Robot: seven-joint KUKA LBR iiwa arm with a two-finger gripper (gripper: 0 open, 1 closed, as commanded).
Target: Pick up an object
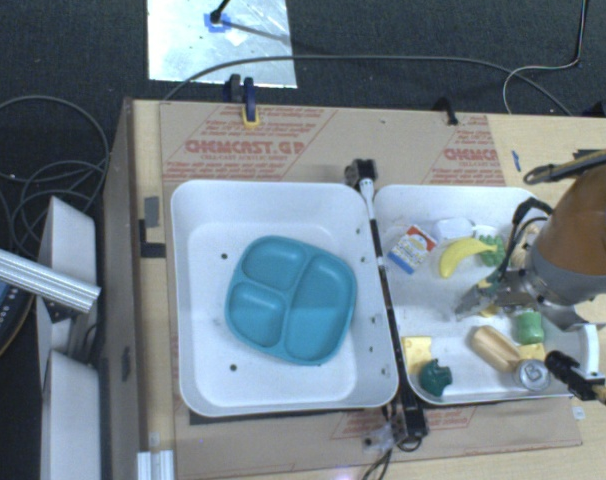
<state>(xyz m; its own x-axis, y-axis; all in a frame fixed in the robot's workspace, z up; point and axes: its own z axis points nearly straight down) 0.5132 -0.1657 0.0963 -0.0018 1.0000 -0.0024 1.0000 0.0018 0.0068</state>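
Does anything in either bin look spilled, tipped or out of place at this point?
Nothing stands out. The blue divided plate lies flat in the left bin; the right bin holds loose items, a banana among them, all inside its walls.

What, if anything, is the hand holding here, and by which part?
Cannot be told. The hand is low in the right bin, just below the banana and left of the green block, but nothing shows between its tips.
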